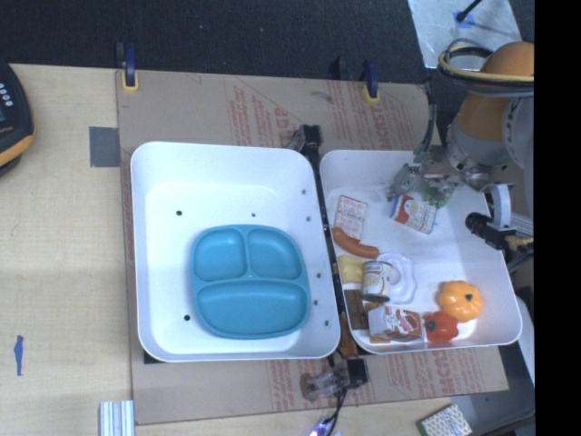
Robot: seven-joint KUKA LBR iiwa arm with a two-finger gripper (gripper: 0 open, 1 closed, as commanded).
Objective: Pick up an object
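Observation:
My gripper (422, 186) hangs over the back of the right bin (486, 262), at the end of the grey arm with its orange band (508, 62). A small white, red and blue packet (416, 213) lies directly under it, touching or nearly touching; I cannot tell whether it is gripped. Further forward in this bin are a white card with red print (349, 214), a sausage (355, 242), a small can (373, 278), a white lid (399, 276), an orange fruit (458, 300), a red piece (441, 327) and a brown-and-white packet (396, 323).
The left bin (163, 198) holds a blue divided plate (249, 280). A black clamp (310, 140) sits at the back between the bins and another (338, 378) at the front. A yellow-and-black device (13, 116) lies at the far left.

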